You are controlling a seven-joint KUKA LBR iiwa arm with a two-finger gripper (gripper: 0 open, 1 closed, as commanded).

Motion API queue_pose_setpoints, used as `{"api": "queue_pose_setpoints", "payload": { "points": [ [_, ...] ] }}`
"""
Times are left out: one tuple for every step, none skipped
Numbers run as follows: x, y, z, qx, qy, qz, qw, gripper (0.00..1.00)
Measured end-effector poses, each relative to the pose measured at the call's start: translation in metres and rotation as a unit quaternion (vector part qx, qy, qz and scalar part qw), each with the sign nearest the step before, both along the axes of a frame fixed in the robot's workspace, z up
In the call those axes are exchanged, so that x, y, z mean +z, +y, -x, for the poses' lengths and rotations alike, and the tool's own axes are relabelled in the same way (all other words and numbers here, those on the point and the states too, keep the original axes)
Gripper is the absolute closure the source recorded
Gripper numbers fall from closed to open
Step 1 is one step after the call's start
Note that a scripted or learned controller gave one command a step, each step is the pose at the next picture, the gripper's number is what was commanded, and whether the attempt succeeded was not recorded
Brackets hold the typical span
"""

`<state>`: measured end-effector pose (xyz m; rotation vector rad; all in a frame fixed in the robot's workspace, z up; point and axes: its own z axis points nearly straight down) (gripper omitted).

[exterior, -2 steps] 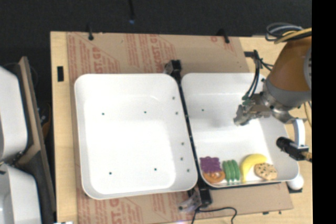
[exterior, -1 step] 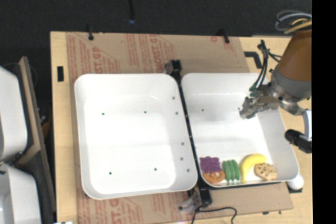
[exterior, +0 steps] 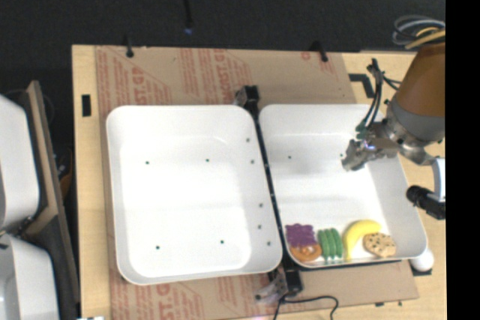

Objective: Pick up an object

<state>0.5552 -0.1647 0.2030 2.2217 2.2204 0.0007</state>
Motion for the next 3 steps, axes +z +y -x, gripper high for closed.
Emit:
{"api": "queue_pose_setpoints", "payload": {
  "points": [
    [0.003, 0.054, -0.023, 0.002, 0.000, -0.0004, 1.0000, 1.00],
    [0.015, 0.096, -0.040, 0.002, 0.000, 0.0001, 1.0000, 1.00],
    [0.029, 0.143, -0.056, 0.002, -0.001, -0.0004, 1.0000, 1.00]
  ]
}}
